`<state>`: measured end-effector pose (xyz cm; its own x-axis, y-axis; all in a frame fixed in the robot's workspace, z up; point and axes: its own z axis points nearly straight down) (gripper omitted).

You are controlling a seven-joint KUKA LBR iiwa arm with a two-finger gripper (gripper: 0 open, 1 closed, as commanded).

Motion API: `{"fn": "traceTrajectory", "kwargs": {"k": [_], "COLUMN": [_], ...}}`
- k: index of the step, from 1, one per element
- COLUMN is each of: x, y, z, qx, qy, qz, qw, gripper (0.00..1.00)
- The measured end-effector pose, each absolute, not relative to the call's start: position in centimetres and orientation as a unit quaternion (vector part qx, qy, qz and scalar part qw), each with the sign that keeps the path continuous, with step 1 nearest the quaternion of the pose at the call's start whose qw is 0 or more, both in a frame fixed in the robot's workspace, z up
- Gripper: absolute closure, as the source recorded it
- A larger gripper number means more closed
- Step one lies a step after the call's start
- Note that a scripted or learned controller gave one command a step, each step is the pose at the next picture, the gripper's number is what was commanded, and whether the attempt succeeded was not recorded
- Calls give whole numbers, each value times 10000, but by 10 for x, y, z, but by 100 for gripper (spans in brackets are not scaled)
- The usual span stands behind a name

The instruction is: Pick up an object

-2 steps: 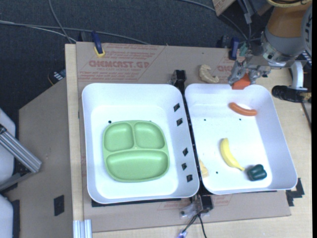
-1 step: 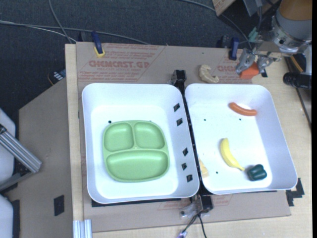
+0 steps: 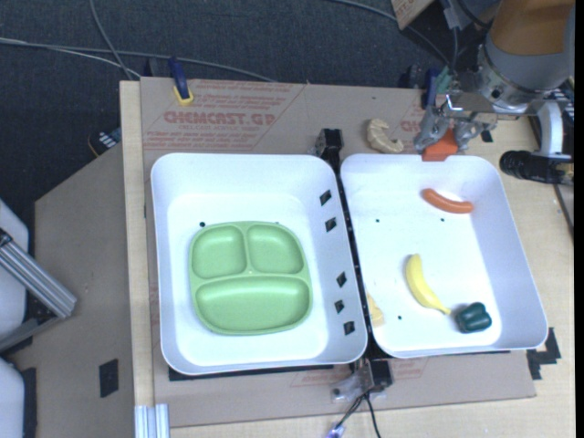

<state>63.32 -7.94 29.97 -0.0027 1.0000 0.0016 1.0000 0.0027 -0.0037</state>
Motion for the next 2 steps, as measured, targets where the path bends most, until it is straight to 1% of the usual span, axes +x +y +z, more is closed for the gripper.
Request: {"fn": "traceTrajectory", "kwargs": {"k": [1,2], "x": [607,573], "y": [-45,-3], "z": [284,270], "qx": [-7058,-7057], "qy": [-7084,-7085], "qz": [10,11], "qw": [25,30], "gripper": [100,100]}}
